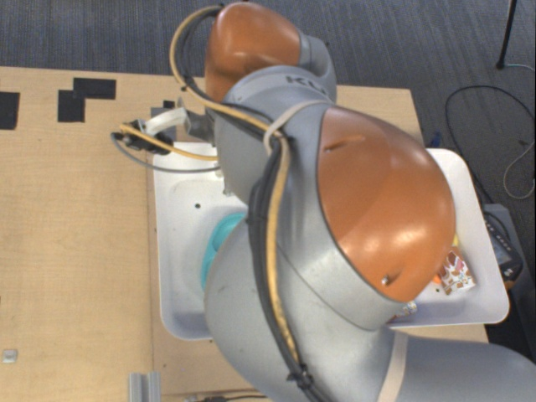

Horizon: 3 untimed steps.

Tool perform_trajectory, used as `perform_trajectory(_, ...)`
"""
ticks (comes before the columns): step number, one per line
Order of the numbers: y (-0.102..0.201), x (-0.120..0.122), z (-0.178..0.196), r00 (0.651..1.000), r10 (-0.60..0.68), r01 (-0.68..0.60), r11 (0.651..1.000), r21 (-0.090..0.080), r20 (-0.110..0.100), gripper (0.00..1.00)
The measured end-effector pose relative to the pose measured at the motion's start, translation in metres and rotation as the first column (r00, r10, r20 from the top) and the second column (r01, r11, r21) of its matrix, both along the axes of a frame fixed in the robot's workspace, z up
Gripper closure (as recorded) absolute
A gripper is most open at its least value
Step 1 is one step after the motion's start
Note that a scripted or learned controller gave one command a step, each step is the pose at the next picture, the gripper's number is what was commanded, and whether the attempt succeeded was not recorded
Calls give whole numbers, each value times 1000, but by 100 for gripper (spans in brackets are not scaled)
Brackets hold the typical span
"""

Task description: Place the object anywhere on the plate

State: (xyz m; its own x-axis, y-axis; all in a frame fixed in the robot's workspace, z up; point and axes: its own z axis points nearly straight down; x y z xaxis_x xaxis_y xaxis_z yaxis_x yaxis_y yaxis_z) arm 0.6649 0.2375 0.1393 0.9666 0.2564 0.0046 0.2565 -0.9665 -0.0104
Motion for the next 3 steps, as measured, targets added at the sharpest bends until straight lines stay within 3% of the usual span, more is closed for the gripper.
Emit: perform_trajectory(3,2,1,32,1000,1,-1,1000,7,0,100)
